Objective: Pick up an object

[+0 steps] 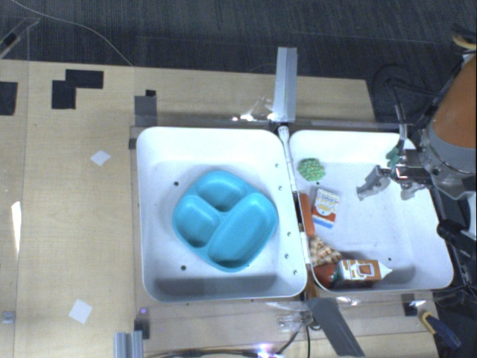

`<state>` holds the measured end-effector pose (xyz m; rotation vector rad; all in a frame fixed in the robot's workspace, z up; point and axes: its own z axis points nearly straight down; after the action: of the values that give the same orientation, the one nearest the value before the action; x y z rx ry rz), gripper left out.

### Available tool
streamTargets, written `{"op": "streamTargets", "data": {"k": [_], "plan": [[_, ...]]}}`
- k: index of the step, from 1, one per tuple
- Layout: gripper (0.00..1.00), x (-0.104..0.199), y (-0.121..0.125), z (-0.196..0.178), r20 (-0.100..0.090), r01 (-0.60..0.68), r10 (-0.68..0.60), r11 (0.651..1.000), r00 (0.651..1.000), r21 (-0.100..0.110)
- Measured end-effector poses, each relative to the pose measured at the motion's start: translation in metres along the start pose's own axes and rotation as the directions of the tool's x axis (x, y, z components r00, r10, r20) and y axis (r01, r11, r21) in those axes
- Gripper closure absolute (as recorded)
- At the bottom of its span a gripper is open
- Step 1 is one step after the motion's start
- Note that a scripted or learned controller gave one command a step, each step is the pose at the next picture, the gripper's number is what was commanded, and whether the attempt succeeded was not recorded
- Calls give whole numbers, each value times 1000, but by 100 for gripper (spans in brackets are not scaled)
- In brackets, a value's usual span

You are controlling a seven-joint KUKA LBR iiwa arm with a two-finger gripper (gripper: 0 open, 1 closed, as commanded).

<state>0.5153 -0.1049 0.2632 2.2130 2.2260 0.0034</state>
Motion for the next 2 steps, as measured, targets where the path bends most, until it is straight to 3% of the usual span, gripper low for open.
{"op": "streamTargets", "data": {"k": [1, 2], "plan": [[0, 19, 2, 153, -1, -110, 110, 994, 994, 3], [0, -15, 96, 147, 2, 354, -354, 935, 935, -4]]}}
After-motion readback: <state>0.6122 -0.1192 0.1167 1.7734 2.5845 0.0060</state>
